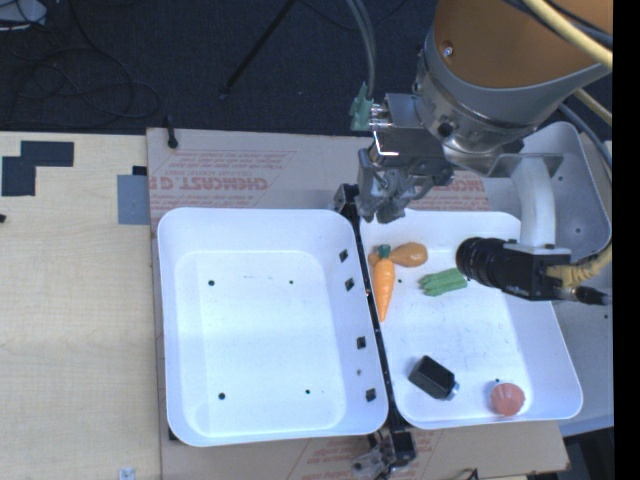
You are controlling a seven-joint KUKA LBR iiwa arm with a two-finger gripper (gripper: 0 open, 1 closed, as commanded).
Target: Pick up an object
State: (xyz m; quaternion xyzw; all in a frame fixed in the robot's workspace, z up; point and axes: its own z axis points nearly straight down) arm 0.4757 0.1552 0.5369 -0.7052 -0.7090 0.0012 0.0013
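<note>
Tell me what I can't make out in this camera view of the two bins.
1. Camera view: part of the far rim of the right bin is hidden behind the gripper.
2. The arm is cut off by the top edge.
3. The green thing is too small and blurred to name.
4. The pink round thing is too small to name.
5. The orange lump by the carrot is blurred, kind unclear.

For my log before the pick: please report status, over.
Hand over right bin's far corner, by the divider. Carrot nearest, just ahead. Orange lump close beside carrot top.
</note>
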